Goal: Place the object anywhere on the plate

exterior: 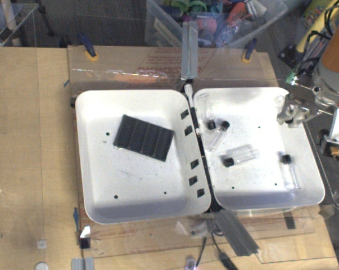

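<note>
The tool (292,112) sits at the right edge of the frame, at the upper right rim of the right-hand bin (259,198). It appears as a small pale metal piece, and it is too small and blurred to tell how far it is open or whether anything is in it. Behind it, in the upper right corner of the frame, is the robot arm (333,49) with its orange band.

The right bin is shallow and white. In it lie several clear plastic vials with black caps. Two of them (216,129) lie together in the upper left part of the bin. One vial (239,155) lies near the bin's middle. Another vial (289,172) lies near the right wall, well apart from the others.

The left bin (90,204) touches the right bin along a central seam marked with small black tabs. In it lies a dark, flat, ribbed rectangular plate (144,138), tilted slightly, in the upper middle part of the bin.

Both bins rest on a light wooden desk (28,151). At the top of the frame, behind the bins, stands a clear plastic crate of colourful items (214,7).
</note>
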Robot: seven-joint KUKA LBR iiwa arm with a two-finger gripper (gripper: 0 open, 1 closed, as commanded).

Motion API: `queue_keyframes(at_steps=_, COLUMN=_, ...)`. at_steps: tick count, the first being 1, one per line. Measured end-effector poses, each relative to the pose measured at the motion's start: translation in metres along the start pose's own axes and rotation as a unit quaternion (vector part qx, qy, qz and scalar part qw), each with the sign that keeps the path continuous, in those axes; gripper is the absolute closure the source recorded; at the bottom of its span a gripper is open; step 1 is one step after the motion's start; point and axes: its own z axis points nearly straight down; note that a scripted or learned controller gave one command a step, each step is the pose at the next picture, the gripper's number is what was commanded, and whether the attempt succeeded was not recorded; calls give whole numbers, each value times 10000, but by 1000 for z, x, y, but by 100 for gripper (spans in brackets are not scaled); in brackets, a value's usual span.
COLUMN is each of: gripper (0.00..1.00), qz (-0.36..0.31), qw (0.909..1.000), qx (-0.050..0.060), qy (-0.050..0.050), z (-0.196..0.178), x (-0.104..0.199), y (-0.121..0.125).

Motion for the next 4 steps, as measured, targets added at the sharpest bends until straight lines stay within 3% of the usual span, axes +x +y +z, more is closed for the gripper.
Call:
queue_keyframes(at_steps=1, gripper=100, qz=1477, qw=9890, qx=27, qy=0, z=-17, x=-60, y=-30)
queue_keyframes(at_steps=2, gripper=100, qz=2892, qw=9573, qx=7, qy=-5, z=-139, x=-92, y=-71)
queue_keyframes(at_steps=3, gripper=0, qz=2891, qw=9573, qx=9, qy=-4, z=-139, x=-92, y=-71)
queue_keyframes(at_steps=4, gripper=100, qz=2867, qw=9580, qx=10, qy=-12, z=-149, x=-91, y=-70)
